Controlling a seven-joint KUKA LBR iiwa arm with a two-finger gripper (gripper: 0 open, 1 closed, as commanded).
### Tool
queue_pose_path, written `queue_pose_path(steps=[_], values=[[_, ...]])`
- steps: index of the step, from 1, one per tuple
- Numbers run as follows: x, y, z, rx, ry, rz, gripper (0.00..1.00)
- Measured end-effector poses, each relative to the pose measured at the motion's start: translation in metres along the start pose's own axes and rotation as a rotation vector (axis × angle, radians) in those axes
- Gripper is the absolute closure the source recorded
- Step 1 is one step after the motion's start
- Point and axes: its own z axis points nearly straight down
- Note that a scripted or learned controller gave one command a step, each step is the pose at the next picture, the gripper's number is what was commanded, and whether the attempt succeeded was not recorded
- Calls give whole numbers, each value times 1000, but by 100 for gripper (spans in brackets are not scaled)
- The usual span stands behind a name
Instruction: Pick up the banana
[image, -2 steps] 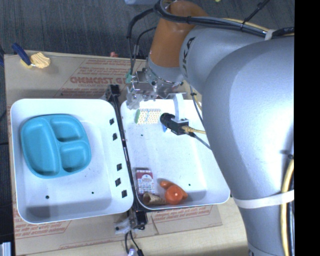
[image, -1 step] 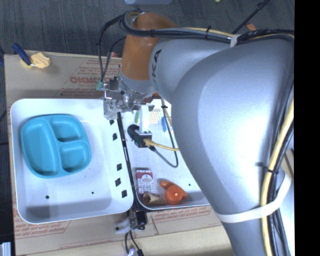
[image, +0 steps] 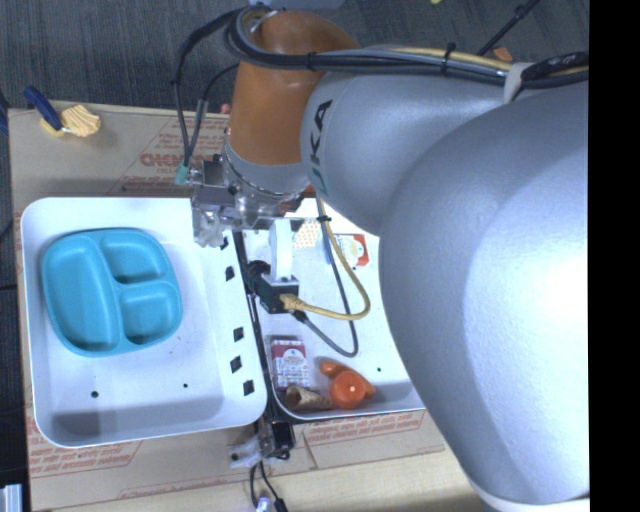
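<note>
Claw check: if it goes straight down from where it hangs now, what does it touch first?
Probably the white rim where the two bins meet, or the right bin's floor beside it. The claw hangs over that edge; depth is unclear.

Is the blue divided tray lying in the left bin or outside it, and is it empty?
In the bin and empty. The blue tray lies flat inside the left bin, within its white walls, and its three compartments show bare blue.

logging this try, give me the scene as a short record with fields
left bin: holds a blue divided tray
right bin: red packet, orange-red round item, brown item near its front edge
arm: covers most of the right bin
end effector: over the divide between bins
banana: not identifiable
</note>
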Motion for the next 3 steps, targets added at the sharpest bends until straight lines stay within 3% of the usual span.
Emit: queue_pose_path(steps=[1,2,3], values=[[84,-33,24,5,-3,297,100],[4,-38,51,3,-3,185,100],[-63,-69,56,3,-2,120,100]])
